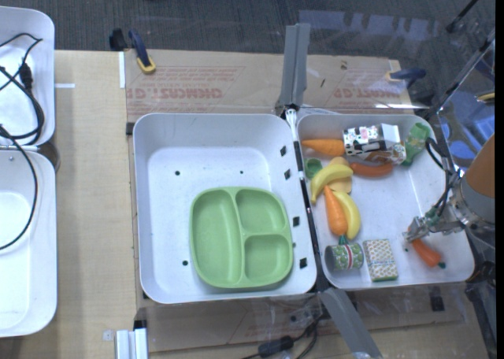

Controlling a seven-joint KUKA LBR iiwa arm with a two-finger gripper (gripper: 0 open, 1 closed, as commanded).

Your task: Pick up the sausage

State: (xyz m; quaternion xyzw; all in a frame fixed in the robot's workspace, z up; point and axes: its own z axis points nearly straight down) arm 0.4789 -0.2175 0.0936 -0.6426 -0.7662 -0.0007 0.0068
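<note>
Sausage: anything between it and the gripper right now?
Partly. The sausage lies at the right bin's far end, tucked under a white box and against a green item. The gripper sits lower right near a small carrot; the floor between is bare.

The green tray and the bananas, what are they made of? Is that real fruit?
The green tray looks like moulded plastic: one even colour, smooth matte surface, rounded compartment walls. The bananas seem to be plastic toys rather than fruit: uniform yellow, a slight sheen, no bruises or spots. The picture is too small to be sure.
</note>
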